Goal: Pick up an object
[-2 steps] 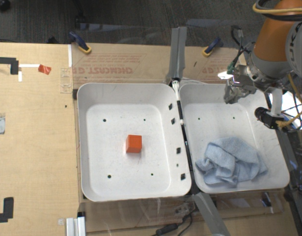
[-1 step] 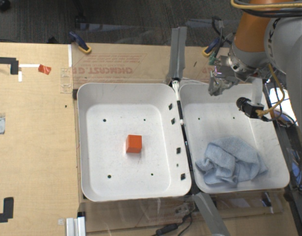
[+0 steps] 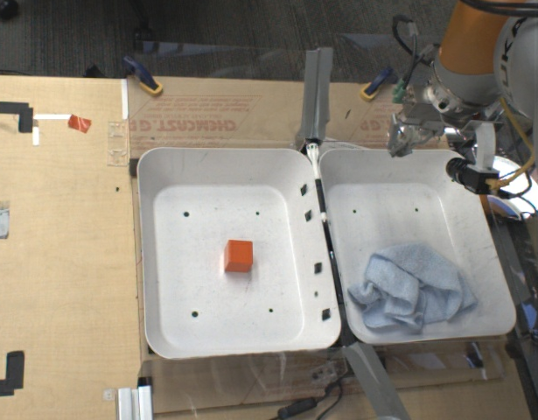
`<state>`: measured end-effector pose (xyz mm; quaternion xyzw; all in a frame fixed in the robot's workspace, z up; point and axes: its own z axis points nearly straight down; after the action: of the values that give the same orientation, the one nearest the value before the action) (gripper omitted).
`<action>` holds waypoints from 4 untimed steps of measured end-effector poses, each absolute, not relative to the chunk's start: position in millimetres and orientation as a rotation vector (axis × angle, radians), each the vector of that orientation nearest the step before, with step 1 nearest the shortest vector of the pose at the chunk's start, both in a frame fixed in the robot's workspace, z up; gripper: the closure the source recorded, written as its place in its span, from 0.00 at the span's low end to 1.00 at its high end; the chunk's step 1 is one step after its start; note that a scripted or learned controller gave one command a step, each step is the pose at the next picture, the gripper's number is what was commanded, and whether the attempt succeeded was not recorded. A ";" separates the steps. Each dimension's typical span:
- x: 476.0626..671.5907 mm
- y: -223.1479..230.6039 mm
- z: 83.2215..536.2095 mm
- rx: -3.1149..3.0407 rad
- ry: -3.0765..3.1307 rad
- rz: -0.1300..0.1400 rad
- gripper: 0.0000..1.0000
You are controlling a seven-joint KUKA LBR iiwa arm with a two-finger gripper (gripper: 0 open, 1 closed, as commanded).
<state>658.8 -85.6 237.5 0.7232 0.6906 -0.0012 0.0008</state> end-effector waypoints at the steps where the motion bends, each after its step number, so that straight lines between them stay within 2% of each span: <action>1: 659.0 -101.1 256.2 2.214 2.225 -0.003 1.00; 2: 659.2 -92.5 281.8 2.082 2.349 -0.002 1.00; 3: 604.3 -91.0 304.8 1.766 2.598 -0.002 1.00; 4: 636.4 -77.9 249.6 1.911 2.494 -0.003 1.00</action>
<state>636.4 -77.9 249.6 0.6082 0.7938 -0.0010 -0.0003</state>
